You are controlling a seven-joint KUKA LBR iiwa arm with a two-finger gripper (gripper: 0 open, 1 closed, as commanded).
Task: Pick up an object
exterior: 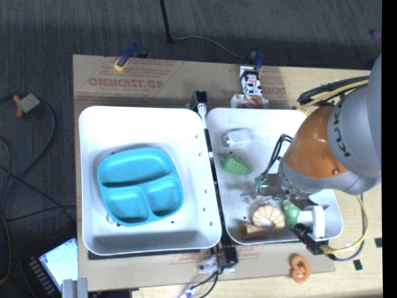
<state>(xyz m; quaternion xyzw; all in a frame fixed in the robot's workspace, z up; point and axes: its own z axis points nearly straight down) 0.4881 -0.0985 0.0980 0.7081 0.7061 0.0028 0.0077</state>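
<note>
The right bin (218,185) holds several small things. A green bumpy toy (236,164) lies near its left wall, with a pale white piece (237,138) beyond it. A tan ribbed shell-shaped object (267,216) rests at the front, and a green and white item (292,215) sits just right of it. My gripper (268,187) hangs low over the bin's middle, just above the tan object and right of the green toy. The orange wrist band (316,151) and grey arm hide the bin's right half. I see nothing clearly held.
The left bin (93,141) bears a blue divided plate (140,185). An orange pretzel-like ring (299,268) lies on the bench in front of the right bin. A small cow figure (250,83) and blue clamps (126,56) stand at the bench's far edge.
</note>
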